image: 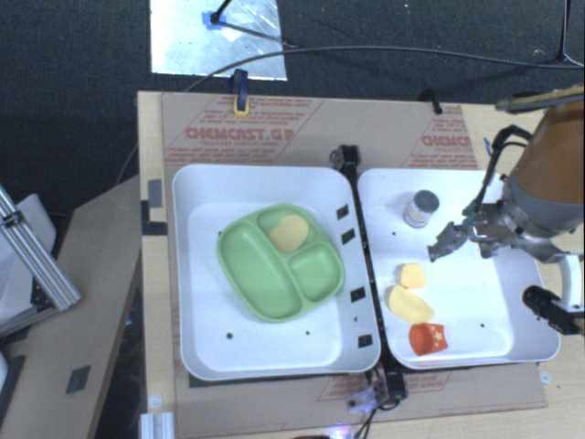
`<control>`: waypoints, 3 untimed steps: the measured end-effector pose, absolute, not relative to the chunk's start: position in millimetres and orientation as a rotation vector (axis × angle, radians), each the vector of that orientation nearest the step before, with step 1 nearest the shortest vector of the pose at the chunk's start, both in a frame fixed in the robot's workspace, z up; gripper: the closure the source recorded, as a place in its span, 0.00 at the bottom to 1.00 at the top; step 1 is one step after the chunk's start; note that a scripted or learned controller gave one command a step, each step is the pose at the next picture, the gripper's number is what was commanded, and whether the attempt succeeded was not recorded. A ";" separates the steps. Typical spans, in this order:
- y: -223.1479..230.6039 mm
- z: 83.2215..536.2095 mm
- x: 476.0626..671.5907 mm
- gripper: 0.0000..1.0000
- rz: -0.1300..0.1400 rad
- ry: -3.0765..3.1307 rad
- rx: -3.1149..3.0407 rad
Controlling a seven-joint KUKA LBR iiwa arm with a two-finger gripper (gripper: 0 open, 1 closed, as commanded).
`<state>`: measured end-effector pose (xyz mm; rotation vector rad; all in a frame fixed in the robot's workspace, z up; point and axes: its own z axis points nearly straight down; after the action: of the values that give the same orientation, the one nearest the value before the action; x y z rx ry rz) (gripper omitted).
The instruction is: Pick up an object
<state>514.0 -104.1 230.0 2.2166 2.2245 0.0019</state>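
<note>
Two white bins sit side by side on the table [302,122]. The left bin [206,337] holds a green divided plate [265,273], and a pale yellow round piece [290,233] lies in the plate's compartment at twelve o'clock. In the right bin [475,323], a small tin can [420,208] stands upright at about eleven o'clock from the bin's middle. At roughly eight o'clock from the middle, a small yellow piece [412,276] lies just above a larger yellow piece [409,304], the two touching or nearly so. A red packet [427,337] lies at six o'clock from them, near the bin's front wall. The arm [548,176] reaches in from three o'clock, and its gripper [445,244] hangs over the bin between the can and the yellow pieces, tilted toward nine o'clock. Whether the jaws are open or closed cannot be told; nothing is seen between them.
</note>
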 end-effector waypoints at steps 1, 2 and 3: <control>-105.1 188.7 512.8 0.00 -0.001 2.224 2.221; -106.6 147.6 512.2 0.00 0.000 2.224 2.221; -108.1 87.0 513.2 0.00 0.002 2.222 2.220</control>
<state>513.2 -108.1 87.0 2.2202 2.2224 0.0016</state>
